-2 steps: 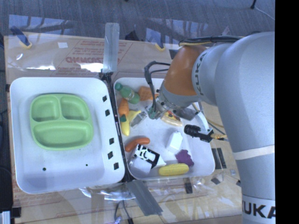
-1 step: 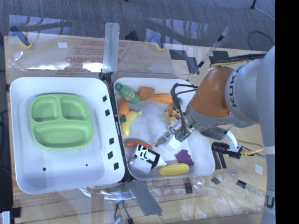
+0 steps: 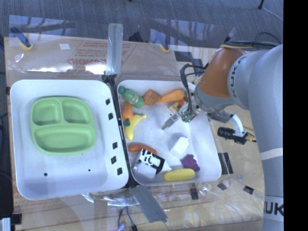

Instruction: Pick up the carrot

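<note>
The arm (image 3: 269,129) bears the letters "UK" at the near right; red print on the far tabletop (image 3: 91,57) is unreadable.

Grey, rounded KUKA arm (image 3: 262,105) with an orange band (image 3: 215,73) above the wrist. Black cables (image 3: 188,73) looping beside the band. White "UK" lettering (image 3: 273,208) low on the casing. Small metallic two-finger gripper (image 3: 177,118).

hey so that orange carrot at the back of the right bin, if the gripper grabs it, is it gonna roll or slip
The long tapered orange carrot looks rounded and smooth, so it may well roll if nudged sideways. It seems like stiff toy plastic, probably light, and could slip from a grip near its narrow end. The brown wedge-shaped piece at one end may stop it sliding that way.
</note>
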`<action>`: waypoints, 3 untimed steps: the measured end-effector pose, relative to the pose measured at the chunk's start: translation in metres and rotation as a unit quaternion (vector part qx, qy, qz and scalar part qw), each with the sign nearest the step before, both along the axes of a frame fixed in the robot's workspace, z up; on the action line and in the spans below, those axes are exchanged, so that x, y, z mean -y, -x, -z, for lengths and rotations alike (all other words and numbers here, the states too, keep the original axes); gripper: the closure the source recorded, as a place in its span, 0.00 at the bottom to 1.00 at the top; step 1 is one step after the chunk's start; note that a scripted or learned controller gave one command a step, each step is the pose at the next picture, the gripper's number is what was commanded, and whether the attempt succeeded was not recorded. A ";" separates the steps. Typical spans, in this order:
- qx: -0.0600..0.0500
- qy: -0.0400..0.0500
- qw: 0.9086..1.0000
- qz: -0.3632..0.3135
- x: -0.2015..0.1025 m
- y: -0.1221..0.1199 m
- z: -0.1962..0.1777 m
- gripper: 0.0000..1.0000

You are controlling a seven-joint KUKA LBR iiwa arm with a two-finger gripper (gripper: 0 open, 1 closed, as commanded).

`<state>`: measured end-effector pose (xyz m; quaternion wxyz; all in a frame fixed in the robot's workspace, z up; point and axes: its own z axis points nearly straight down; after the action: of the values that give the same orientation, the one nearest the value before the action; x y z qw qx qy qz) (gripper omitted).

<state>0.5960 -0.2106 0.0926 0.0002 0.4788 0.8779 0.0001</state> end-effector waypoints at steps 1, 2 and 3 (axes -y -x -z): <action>-0.013 -0.001 0.999 -0.033 0.004 -0.054 -0.035 0.00; 0.002 -0.002 0.997 0.082 -0.004 -0.066 -0.012 0.00; 0.001 0.000 0.985 0.171 -0.066 -0.063 -0.003 0.00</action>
<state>0.6586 -0.1441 0.0953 0.0008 0.6219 0.7831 0.0009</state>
